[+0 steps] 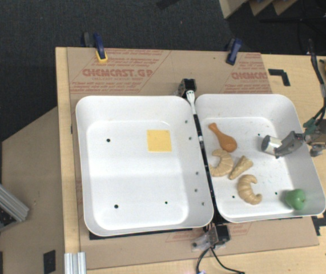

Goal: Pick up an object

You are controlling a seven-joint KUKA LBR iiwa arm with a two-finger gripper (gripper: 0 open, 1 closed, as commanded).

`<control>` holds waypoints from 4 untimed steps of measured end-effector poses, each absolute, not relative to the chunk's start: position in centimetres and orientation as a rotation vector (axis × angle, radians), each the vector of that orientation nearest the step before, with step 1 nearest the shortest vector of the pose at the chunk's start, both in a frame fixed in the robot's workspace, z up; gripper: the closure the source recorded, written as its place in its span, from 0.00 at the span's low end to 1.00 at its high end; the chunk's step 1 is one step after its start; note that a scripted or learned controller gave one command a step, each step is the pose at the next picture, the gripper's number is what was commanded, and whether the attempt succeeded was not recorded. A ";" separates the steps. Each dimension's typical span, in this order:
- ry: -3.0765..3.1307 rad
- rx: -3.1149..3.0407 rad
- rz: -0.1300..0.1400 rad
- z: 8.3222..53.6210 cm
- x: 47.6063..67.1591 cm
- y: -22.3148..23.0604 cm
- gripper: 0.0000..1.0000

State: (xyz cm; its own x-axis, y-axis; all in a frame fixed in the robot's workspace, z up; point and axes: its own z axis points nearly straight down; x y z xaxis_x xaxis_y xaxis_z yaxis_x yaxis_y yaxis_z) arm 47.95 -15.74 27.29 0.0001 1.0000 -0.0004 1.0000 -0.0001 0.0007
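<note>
Left bin (94, 170): yellow square (159, 141). Right bin (277, 104): drumstick (223, 137), croissant (249, 189), green ball (294, 198); tool (267, 144) state unclear.

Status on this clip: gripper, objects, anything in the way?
Gripper low over right bin, nothing between fingers. Drumstick, croissant, green ball lying loose. Yellow square in left bin. Nothing in the way.
</note>
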 end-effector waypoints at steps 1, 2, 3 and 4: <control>2.225 2.228 -0.005 8.0 50.4 -15.4 0.00; 2.227 2.211 0.006 8.5 57.1 -11.3 0.00; 2.228 2.214 -0.007 8.5 63.3 -9.6 0.00; 2.222 2.217 0.000 9.6 63.2 -9.6 1.00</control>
